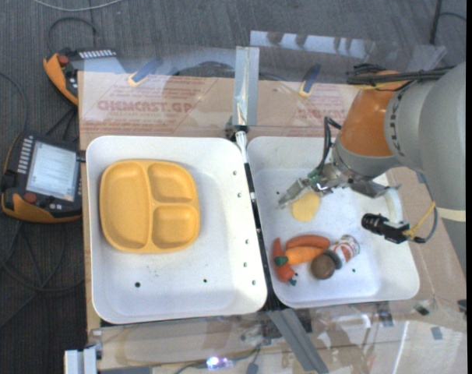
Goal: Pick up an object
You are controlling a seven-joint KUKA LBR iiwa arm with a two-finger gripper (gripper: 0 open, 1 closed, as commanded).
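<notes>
My gripper hangs low in the right bin, near its upper middle, with the arm coming in from the right. A pale yellow, rounded piece lies right under the gripper's tip, touching or nearly touching it. Closer to the front lie an orange carrot, a second orange carrot-like piece, a brown round thing and a small red and white can, all clustered together. A pale, curved thing lies by the right wall, partly behind the arm.
The left bin holds a yellow divided plate in its upper left part. A ridge separates the two bins. Two teach pendants lie on the floor left of the bench.
</notes>
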